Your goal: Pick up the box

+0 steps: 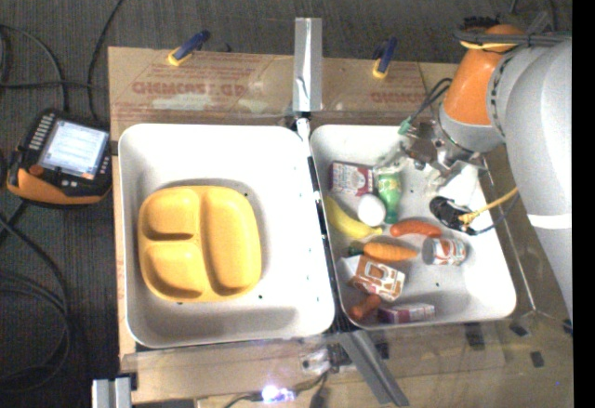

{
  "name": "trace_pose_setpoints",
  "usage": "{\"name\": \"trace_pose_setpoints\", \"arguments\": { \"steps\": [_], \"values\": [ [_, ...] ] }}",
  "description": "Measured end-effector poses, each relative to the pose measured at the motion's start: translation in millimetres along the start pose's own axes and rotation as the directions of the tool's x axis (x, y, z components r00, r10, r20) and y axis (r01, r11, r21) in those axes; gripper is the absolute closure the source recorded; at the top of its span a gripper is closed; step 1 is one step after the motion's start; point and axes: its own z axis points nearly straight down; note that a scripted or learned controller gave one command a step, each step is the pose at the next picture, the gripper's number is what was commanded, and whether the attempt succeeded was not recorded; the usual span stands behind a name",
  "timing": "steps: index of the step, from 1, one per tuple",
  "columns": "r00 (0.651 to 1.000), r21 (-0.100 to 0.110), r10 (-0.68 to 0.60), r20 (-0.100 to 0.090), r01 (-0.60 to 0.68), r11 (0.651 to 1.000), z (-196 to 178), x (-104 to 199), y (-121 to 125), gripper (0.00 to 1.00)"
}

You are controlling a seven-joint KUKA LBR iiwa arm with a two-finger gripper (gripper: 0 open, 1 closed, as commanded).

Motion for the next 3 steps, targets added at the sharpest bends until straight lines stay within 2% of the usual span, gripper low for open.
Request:
{"name": "trace_pose_setpoints", "arguments": {
  "steps": [1,2,3],
  "values": [
    [0.988,0.013,0.151,0.016,-0.151,0.988,14,45,15,0.00],
    [0.935,0.003,0.354,0.001,-0.354,0.935,5,-5,-52,0.00],
    [0.747,-0.001,0.665,0.001,-0.665,0.747,-200,-4,-75,0.00]
  ]
}}
